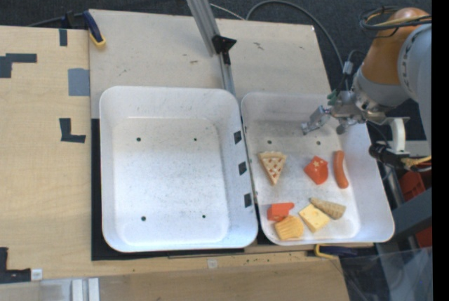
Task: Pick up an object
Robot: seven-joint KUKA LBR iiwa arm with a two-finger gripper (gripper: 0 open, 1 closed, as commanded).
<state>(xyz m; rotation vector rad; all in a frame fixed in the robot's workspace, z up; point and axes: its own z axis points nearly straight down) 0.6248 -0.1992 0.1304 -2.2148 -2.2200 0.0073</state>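
The right bin (280, 114) holds several toy foods: a pizza slice (273, 166), a red strawberry-like piece (316, 170), an orange-red sausage (340, 169), a small red piece (280, 211), two yellow cheese-like blocks (289, 228) (313, 217) and a tan cone-shaped piece (329, 208). My gripper (324, 120) hangs over the bin's upper right part, above the strawberry piece and the sausage, apart from both. Nothing shows between its fingers.
The left bin (168, 166) sits beside the right one. A metal pole (200, 1) slants across the board behind the bins. A cable (295, 8) loops at the back right. The arm's orange band (384, 57) is at the right edge.
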